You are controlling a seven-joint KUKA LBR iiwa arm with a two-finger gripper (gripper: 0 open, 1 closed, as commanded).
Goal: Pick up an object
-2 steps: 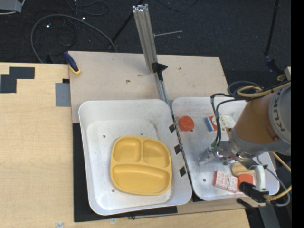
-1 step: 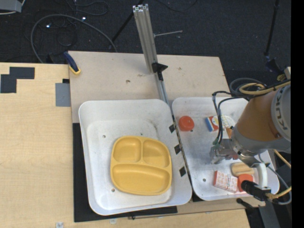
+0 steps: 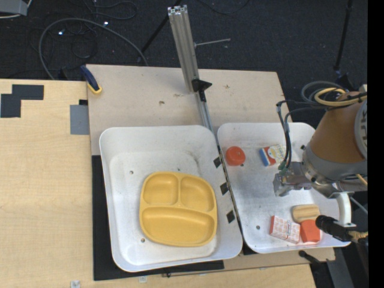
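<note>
Nearby, unreadable carton (image 3: pixel 284 229) print.

The end effector (image 3: pixel 288 182) is too blurred to read, and the arm (image 3: pixel 336 140) covers the right bin's (image 3: pixel 255 233) far corner beside it.

A robotics lab: a grey arm (image 3: pixel 339 143) with an orange band reaches over a plywood bench (image 3: pixel 150 95) holding two white bins (image 3: pixel 114 155), the near one just under its wrist, the other farther left. An aluminium rail (image 3: pixel 183 47) rises beyond the bins, well behind the arm. Black cables (image 3: pixel 72 29) loop across dark carpet (image 3: pixel 258 17) past the bench. Black markers (image 3: pixel 21 98) dot a pale board far to the left.
</note>
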